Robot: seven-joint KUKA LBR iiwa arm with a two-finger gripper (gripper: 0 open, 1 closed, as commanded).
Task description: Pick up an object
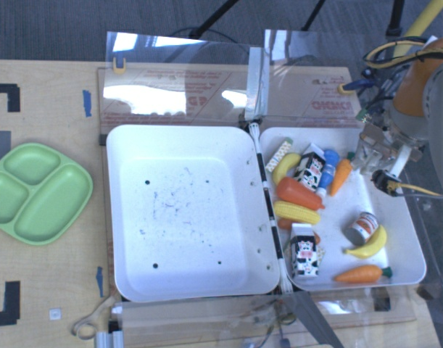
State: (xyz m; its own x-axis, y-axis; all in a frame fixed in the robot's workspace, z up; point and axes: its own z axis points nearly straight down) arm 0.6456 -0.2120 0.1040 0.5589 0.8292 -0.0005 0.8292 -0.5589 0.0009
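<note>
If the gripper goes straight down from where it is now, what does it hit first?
Probably bare floor of the right white bin beneath the gripper; the small orange carrot lies just beside it, though depth is unclear.

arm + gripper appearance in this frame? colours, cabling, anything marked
The arm is grey with an orange band above the wrist. Blue and yellow cables bundle along it, and a yellow cable trails off near the gripper, a boxy grey metal unit with a dark round part at its lower end. No readable markings.

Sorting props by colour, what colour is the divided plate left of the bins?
Light green, seen clearly in the camera view.
</note>
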